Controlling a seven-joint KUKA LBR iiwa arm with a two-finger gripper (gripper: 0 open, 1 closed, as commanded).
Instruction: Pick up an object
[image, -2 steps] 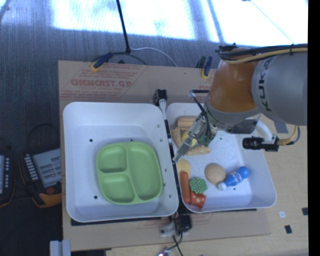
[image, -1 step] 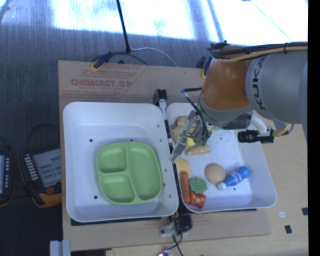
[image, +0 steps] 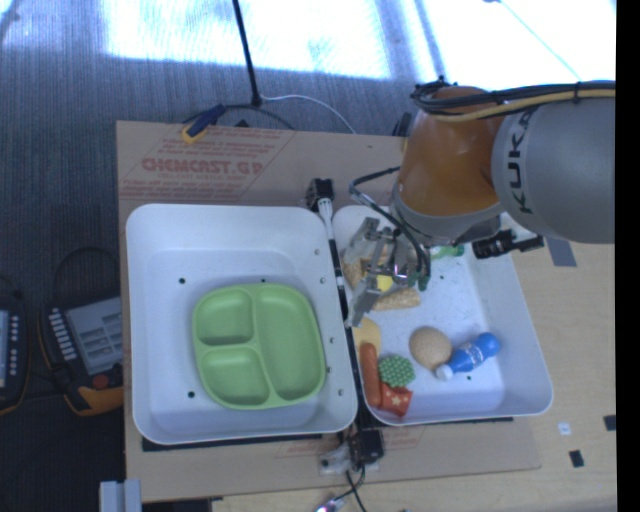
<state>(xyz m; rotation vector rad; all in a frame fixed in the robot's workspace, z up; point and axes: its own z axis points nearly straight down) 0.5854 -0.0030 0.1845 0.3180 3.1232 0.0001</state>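
My gripper (image: 383, 268) hangs low over the right bin (image: 520, 330), at its upper left where objects crowd by the wall; its state I cannot tell. Candidates lie below: potato (image: 430, 346), blue bottle (image: 470, 355), carrot (image: 369, 366). The green plate (image: 258, 345) fills the left bin (image: 160, 260).

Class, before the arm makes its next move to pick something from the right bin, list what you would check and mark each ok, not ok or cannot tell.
1. Gripper over the right bin: ok.
2. Object seen between fingers: cannot tell.
3. Blue bottle and tan ball apart from gripper: ok.
4. Items near the divider crowded together: not ok.
5. Green plate in left bin, out of the way: ok.
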